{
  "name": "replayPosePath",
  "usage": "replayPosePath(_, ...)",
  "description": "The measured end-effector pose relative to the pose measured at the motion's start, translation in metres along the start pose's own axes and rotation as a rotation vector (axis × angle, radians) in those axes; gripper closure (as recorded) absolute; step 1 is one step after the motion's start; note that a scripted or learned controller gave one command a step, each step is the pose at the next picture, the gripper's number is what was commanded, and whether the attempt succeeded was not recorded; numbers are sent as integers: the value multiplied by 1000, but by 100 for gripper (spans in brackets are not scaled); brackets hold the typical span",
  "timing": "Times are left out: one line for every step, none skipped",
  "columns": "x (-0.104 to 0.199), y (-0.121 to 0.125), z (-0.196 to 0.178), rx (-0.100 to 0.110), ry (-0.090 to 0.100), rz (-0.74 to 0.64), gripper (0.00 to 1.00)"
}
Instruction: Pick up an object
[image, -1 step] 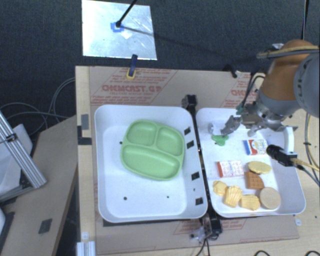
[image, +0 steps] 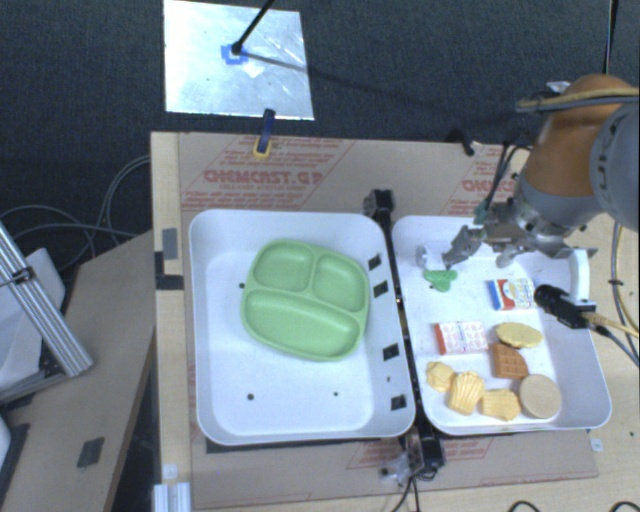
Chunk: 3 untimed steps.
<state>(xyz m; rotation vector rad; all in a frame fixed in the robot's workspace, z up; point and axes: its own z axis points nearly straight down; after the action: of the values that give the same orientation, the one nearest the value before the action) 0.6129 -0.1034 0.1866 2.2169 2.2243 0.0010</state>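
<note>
My gripper (image: 437, 260) hangs over the upper left part of the right bin (image: 600, 385), with the arm coming in from the right. A small green object (image: 440, 279) lies on the bin floor right under and in front of its tip; whether they touch is unclear. Further right and toward the front lie a red, white and blue packet (image: 510, 293), a pink and white box (image: 460, 337), a round yellow cracker (image: 518, 334), a brown block (image: 507, 360), a tan disc (image: 540, 396) and several yellow chips (image: 467, 392).
In the left bin (image: 215, 400) sits a green divided plate (image: 305, 299), near its middle. A black divider strip (image: 392, 300) runs between the two bins. Cardboard (image: 300, 175) underlies both bins, and cables trail off the bench to the left.
</note>
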Motion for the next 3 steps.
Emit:
replayPosePath(-9, -5, 51, 4, 1, 3, 0)
replayPosePath(-8, -6, 103, 4, 1, 2, 0)
replayPosePath(-9, -4, 89, -1, 0, 3, 100)
